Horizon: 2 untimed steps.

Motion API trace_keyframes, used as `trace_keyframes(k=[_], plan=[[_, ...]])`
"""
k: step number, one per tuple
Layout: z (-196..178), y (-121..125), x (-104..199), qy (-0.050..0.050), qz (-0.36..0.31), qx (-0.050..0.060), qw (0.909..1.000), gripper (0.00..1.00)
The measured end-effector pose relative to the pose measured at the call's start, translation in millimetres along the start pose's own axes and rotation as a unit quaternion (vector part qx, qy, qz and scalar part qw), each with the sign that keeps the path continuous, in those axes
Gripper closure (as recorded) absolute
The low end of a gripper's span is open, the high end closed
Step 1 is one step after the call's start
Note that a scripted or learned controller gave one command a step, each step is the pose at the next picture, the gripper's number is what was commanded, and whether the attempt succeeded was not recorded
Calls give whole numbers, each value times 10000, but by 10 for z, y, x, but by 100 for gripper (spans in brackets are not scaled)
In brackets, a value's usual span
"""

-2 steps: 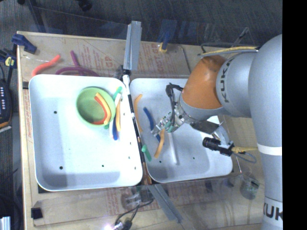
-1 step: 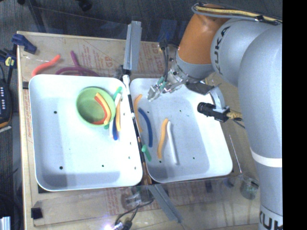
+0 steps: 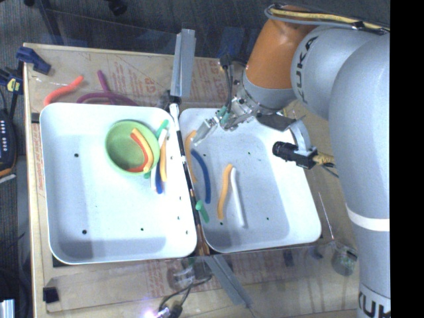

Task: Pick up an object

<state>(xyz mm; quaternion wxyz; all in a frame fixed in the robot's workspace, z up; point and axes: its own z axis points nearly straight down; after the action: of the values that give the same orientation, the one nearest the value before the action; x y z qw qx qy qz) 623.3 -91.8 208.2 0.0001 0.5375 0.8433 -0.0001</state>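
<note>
My gripper hangs over the far left corner of the right bin, tilted toward the divide between the bins. Nothing shows in its grasp. Just below it lies a short orange piece against the bin's left wall. Further toward the front are a curved blue stick, an orange stick, a white stick and a small green piece.
The left bin holds a green bowl with orange, yellow and red strips, and green, yellow and blue sticks beside it. An orange strip and a purple strip lie on the bench behind. A grey bar stands between the bins' far ends.
</note>
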Motion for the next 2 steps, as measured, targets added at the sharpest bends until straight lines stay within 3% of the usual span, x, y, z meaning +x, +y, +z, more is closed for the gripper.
trace_keyframes(k=[1,2], plan=[[897,-385,-30,-43,168,17,9998,0],[1116,-636,-167,-11,1213,-31,9926,0]])
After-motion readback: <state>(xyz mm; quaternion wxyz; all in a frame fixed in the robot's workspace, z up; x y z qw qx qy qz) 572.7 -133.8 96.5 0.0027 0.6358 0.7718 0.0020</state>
